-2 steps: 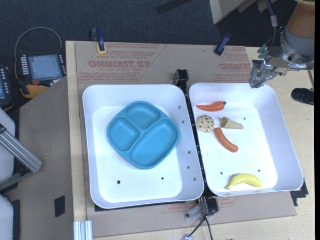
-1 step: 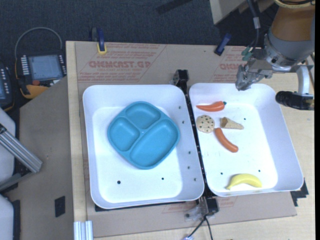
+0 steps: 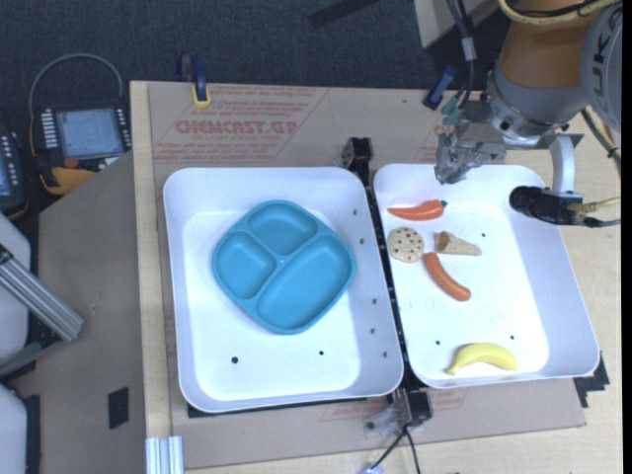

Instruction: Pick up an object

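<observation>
Here, operator, your notes as the bench stands.

Bins: two shallow white plastic bins side by side; the left bin (image 3: 188, 294) and the right bin (image 3: 553, 294) almost touch along their inner edges.

Left bin contents: one thing, a sky-blue plastic plate with three compartments (image 3: 283, 265), lying flat near the middle, turned at a slant.

Right bin contents: five toy foods, one of each. You have a slim red chilli pepper (image 3: 416, 209) near the upper left corner; a round tan cookie with dark specks (image 3: 405, 244) just below it; a brown and cream wedge-shaped piece (image 3: 455, 244) just right of the cookie; an orange-red sausage (image 3: 446, 276) lying slantwise below those two; and a yellow banana (image 3: 483, 358) near the lower edge, well apart from the rest.

Arm: one grey arm with an orange band (image 3: 548, 28) coming in from the upper right.

Gripper: the metal two-finger gripper (image 3: 452, 169) points down over the top rim of the right bin, above and a little right of the chilli pepper.

Jaws: you cannot tell from this view whether they are open or closed; nothing shows between them.

Bench: one brown board with red lettering (image 3: 237, 121) under both bins; one yellow and blue clamp (image 3: 198, 79) at its upper left edge.
</observation>
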